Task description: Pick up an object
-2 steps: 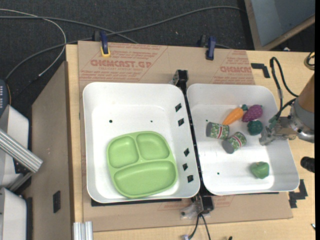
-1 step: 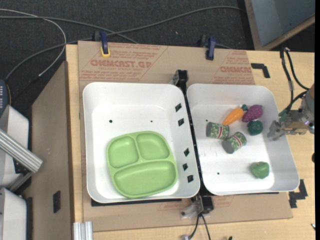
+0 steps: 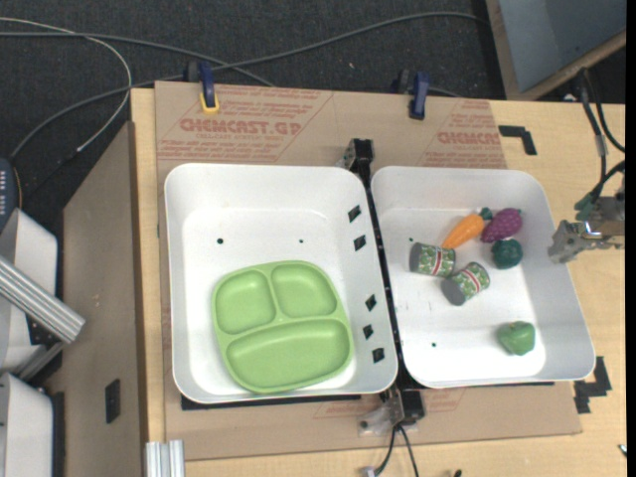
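The claw [image 3: 586,229] hangs just outside the right bin's [image 3: 556,266] far-right rim, at the level of the toy cluster. Nearest it lie the purple grapes [image 3: 504,223] and dark green toy [image 3: 507,253], leftward inside the bin. Nothing sits in the claw; its spread I cannot tell.

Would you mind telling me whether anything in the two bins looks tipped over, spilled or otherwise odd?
Two small green-patterned cans lie on their sides in the right white bin, one angled toward the other. The light green divided plate sits slightly askew in the left white bin. Nothing looks spilled or damaged.
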